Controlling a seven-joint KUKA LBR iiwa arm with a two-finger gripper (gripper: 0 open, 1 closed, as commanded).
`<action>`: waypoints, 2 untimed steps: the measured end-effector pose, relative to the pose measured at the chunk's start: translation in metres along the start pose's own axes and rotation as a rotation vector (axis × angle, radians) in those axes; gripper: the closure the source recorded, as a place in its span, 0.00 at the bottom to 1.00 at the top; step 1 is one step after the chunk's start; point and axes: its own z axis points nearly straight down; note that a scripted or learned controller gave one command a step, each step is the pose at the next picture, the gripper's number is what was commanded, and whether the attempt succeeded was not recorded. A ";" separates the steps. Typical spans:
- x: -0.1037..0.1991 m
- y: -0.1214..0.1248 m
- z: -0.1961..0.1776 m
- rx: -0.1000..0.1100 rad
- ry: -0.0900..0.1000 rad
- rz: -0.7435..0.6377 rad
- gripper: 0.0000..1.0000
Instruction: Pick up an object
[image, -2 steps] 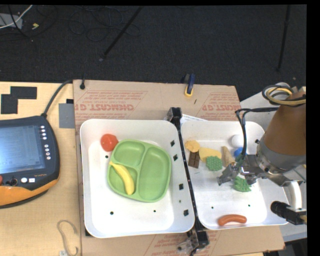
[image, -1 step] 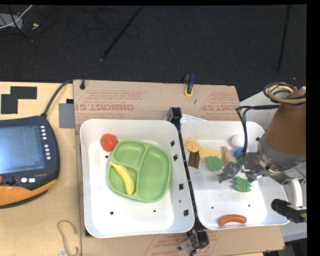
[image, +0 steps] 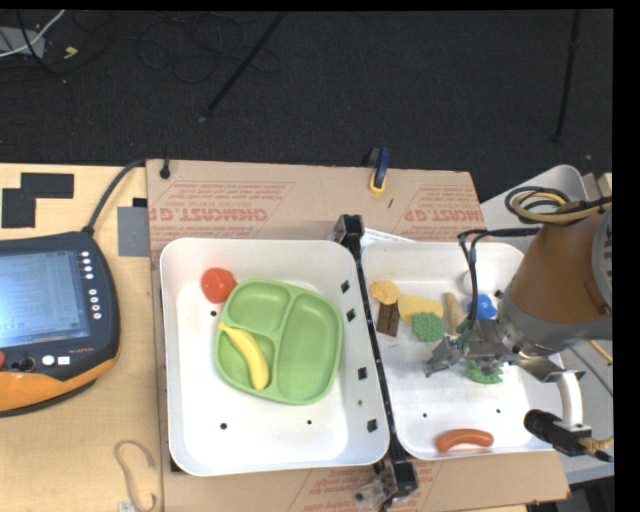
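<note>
I see my gripper (image: 452, 352) low in the right bin (image: 420, 440), just beside the green toy (image: 487, 372); I cannot tell its grip state.

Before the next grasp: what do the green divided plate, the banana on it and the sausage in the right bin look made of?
Green plate: likely moulded plastic, smooth, evenly coloured, with a soft sheen.
Banana: probably a plastic toy, uniform yellow and unblemished.
Sausage: seemingly plastic or rubber, with a glossy orange-red skin; which one is unclear.
</note>
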 end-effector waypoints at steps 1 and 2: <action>0.006 0.009 0.052 0.000 0.000 0.000 0.00; 0.008 0.009 0.071 -0.004 -0.001 0.002 0.00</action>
